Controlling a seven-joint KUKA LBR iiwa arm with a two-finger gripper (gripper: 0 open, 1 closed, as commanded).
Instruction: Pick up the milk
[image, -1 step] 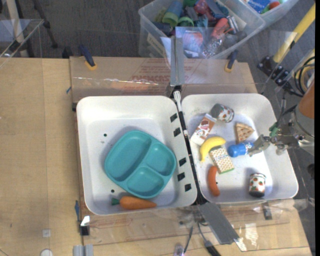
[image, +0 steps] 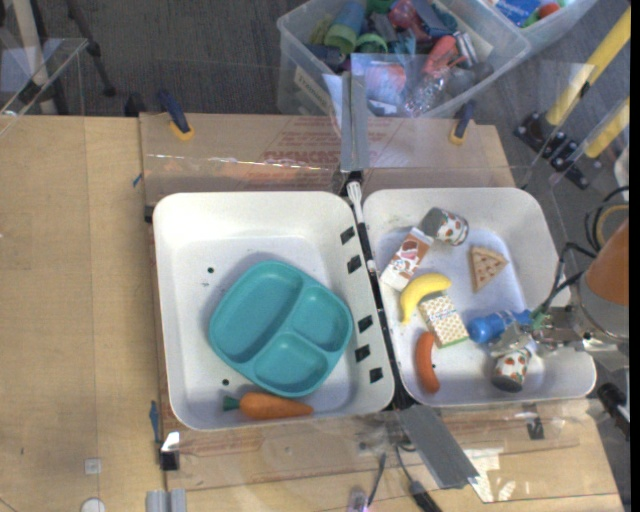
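The milk (image: 406, 258) is a small white carton with red print. It lies tilted in the right bin (image: 520, 205), near the divider, just above a yellow banana (image: 424, 291). My gripper (image: 528, 335) reaches in from the right edge and hangs low over the bin's front right corner. It sits between a blue item (image: 487, 328) and a small round can (image: 510, 369). The milk lies well to the gripper's upper left, apart from it, with nothing touching it but the items beside it.
The right bin also holds a grey can (image: 443, 226), a triangular cracker (image: 487, 267), a patterned block (image: 443, 323) and a red sausage (image: 427, 361). A teal divided plate (image: 280, 326) and a carrot (image: 268, 405) lie in the left bin (image: 190, 230).
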